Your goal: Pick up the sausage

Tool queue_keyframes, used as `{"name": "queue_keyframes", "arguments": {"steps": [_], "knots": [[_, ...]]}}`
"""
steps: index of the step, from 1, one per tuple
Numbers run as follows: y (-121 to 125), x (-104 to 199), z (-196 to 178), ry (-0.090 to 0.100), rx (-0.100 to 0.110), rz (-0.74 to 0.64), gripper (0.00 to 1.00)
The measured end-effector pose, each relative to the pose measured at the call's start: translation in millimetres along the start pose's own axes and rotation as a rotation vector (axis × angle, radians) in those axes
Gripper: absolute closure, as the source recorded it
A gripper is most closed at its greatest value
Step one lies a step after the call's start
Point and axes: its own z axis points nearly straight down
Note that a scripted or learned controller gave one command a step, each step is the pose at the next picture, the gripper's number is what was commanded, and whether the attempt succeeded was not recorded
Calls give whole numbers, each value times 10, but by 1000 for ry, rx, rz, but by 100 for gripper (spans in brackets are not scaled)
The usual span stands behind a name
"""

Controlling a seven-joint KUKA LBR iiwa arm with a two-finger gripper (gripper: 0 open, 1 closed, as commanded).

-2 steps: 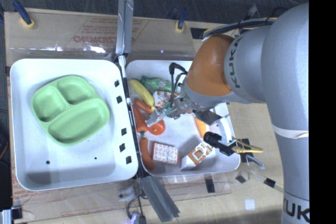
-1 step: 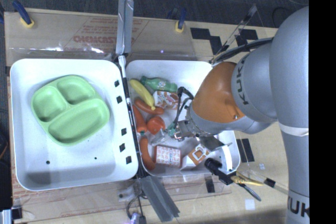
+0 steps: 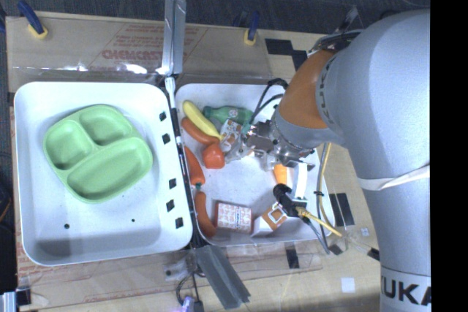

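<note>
A reddish-brown sausage (image 3: 195, 130) lies in the right bin (image 3: 252, 93) near its left wall, just under a yellow banana (image 3: 201, 118). A second brown sausage-like piece (image 3: 203, 215) lies along the bin's lower left wall. My gripper (image 3: 235, 140) hangs low over the bin's middle, to the right of the upper sausage and just above and right of a small red-orange pepper-like piece (image 3: 213, 156). The wrist hides what is under it.
A green bottle (image 3: 228, 114) lies behind the gripper. A long orange carrot-like piece (image 3: 194, 166), a printed box (image 3: 234, 216), a small carton (image 3: 273, 218) and an orange bit (image 3: 280, 173) share the right bin. The left bin (image 3: 29, 230) holds a green divided plate (image 3: 99, 151).
</note>
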Motion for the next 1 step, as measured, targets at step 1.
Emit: {"name": "queue_keyframes", "arguments": {"steps": [1], "knots": [[614,572,31,-1,15,-227,0]]}}
